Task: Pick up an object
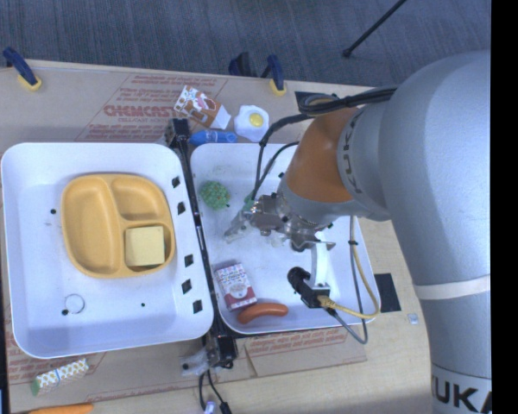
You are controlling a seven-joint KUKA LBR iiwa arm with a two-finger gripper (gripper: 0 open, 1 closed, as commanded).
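A: Green ball, I'd guess, is the object the pick is aimed at. It sits in the right bin, near that bin's upper left corner, and it is the item closest to the claw.

B: Close, but touching?

A: Not that I can see. The claw hangs just below and to the right of the ball, low over the bin floor, with a gap between them. Nothing sits between its tips.

B: Is it released or clenched?

A: I cannot tell; the metal parts blur together from this angle.

B: What else could it go for?

A: A small red-and-white box and a sausage lie near the bin's lower edge, well apart from the claw. In the left bin a yellow divided plate carries a pale yellow block.

B: So how far along?

A: Early, by my reading. The arm has reached into the bin, but no grasp shows and nothing is lifted. Closing on something and raising it clear of the bin are both left to do.
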